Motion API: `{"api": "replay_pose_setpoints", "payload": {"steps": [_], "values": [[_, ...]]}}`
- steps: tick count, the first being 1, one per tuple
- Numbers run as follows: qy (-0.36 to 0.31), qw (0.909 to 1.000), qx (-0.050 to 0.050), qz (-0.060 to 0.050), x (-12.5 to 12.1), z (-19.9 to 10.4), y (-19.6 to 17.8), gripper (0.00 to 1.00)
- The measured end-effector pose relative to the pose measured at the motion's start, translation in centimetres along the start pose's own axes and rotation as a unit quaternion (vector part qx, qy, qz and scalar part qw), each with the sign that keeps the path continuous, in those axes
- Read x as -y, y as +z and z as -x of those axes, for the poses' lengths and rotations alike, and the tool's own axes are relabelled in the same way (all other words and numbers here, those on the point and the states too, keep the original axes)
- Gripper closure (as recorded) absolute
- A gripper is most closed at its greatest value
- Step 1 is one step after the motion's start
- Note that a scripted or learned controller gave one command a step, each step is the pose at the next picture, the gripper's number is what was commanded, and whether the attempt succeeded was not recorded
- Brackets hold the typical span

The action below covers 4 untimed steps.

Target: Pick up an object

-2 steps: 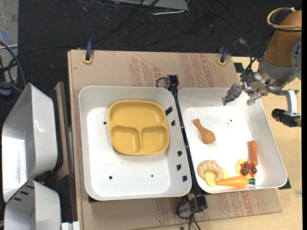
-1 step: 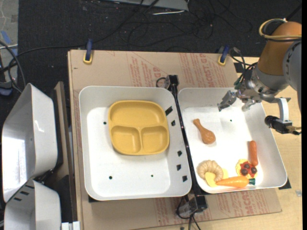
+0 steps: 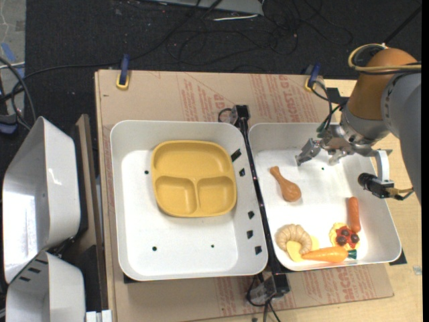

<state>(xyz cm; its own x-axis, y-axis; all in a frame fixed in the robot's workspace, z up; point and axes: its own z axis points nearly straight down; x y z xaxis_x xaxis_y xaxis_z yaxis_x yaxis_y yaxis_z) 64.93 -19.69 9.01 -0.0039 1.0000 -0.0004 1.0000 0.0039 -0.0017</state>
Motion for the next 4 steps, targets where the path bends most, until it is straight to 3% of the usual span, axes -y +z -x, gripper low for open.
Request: {"api": "replay_pose_setpoints", "payload": {"steps": [1, 4], "values": [[-0.001, 1.0000, 0.001, 0.002, -0.1, 0.0, -1.3, 1.00], [0.000, 1.0000, 0.001, 0.004, -0.2, -1.5, -16.5, 1.00]]}}
